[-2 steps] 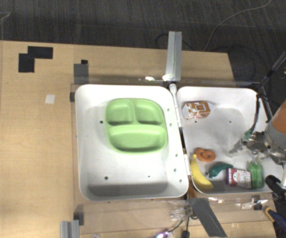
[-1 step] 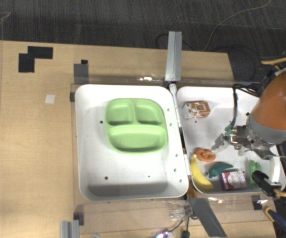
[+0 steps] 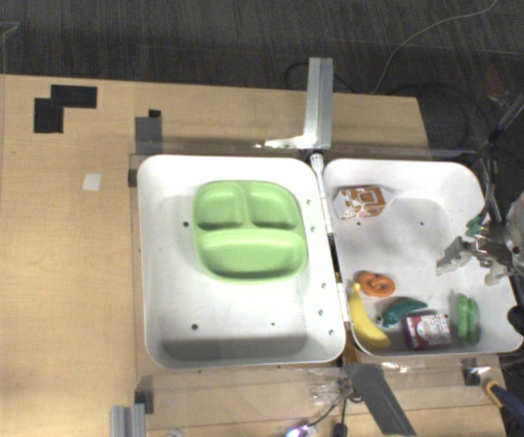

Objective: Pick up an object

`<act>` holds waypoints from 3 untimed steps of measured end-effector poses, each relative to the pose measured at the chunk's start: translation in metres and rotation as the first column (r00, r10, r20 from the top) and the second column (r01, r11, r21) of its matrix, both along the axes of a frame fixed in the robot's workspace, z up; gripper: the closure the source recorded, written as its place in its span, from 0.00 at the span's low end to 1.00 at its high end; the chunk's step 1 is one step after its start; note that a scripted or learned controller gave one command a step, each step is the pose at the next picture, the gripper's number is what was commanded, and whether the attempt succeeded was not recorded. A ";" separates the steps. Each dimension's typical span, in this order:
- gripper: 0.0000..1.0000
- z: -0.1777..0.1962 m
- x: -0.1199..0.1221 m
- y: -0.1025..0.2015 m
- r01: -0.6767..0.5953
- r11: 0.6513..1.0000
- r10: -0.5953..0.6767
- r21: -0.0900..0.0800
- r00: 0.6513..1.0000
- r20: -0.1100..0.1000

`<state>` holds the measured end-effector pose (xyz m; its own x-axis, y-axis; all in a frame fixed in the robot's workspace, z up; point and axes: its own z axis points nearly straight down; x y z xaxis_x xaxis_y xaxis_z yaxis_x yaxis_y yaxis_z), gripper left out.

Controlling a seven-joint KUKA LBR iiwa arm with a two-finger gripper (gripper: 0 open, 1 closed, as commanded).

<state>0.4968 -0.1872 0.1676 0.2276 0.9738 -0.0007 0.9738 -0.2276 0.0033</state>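
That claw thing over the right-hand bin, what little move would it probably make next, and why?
Probably a short shift toward the near edge, then down. The gripper hovers open over bare floor of the right bin with nothing between its fingers, while the green object and the dark red bottle lie just below it in the picture.

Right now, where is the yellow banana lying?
The yellow banana lies in the right white bin, at its near-left corner against the divider, just below the orange ring-shaped toy and left of the teal object.
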 end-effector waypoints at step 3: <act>1.00 -0.065 -0.003 -0.010 0.033 0.999 -0.033 0.003 0.999 0.015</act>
<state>0.4940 -0.1969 0.1024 0.2595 0.9657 0.0056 0.9656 -0.2596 0.0170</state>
